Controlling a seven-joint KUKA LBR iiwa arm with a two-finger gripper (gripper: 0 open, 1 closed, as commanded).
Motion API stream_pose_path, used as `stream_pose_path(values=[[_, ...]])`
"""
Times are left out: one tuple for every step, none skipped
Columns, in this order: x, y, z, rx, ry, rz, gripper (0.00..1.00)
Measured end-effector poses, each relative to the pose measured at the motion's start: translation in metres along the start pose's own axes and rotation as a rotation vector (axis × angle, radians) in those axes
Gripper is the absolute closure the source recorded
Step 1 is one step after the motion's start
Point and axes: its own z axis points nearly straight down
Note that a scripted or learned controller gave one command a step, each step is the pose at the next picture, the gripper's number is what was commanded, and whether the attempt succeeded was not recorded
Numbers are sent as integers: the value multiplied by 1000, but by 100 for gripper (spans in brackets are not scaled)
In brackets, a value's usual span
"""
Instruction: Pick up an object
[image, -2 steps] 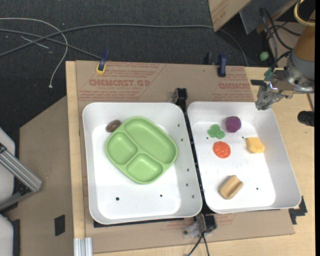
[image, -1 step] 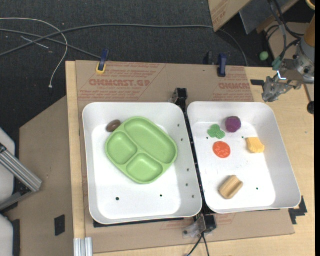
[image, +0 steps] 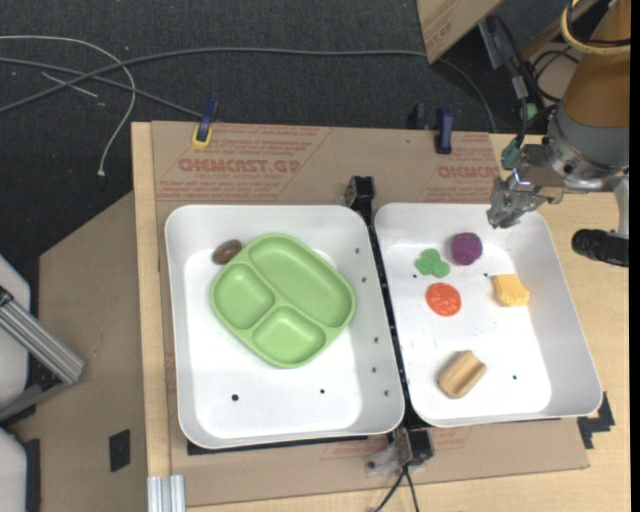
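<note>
The right bin (image: 560, 400) holds a purple round piece (image: 465, 248), a green clover-shaped piece (image: 432, 264), a red-orange round piece (image: 443, 299), a yellow block (image: 510, 290) and a tan loaf-like piece (image: 461, 374). My gripper (image: 503, 214) hangs over the bin's far edge, up and to the right of the purple piece, with nothing seen between its fingers. In the left bin (image: 200, 400) sits a green divided plate (image: 283, 298), with a small brown piece (image: 228, 251) beside its far left edge.
The bins rest on a cardboard sheet (image: 250, 160) held by two clamps at the back. A black divider (image: 372, 250) runs between the bins. Cables lie on the dark floor at the upper left.
</note>
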Motion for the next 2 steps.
stream_pose_path(values=[[56, -10, 6, -1, 0, -1, 100], [103, -26, 31, 1, 0, -1, 100]])
